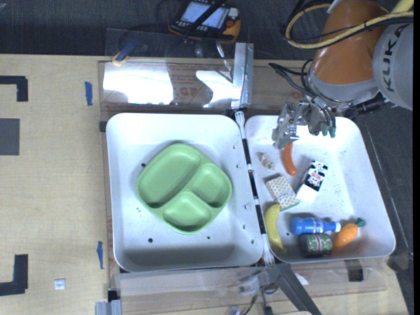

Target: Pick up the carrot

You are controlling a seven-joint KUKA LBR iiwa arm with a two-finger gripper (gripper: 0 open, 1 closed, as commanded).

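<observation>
The carrot (346, 235), orange with a small green top, lies at the front right of the right bin (374, 176), against a dark green can (316, 243). My gripper (287, 136) hangs over the back left part of that bin, far from the carrot. Directly below it lies an orange-red elongated piece (289, 160), with its upper end at the gripper's tip. Whether the gripper touches that piece is unclear.
The right bin also holds a blue bottle (315, 226), a banana (272, 224), a checkered packet (281, 190) and a black-and-white carton (315, 176). The left bin (125, 143) holds a green divided plate (184, 186). A metal divider (247, 169) separates the bins.
</observation>
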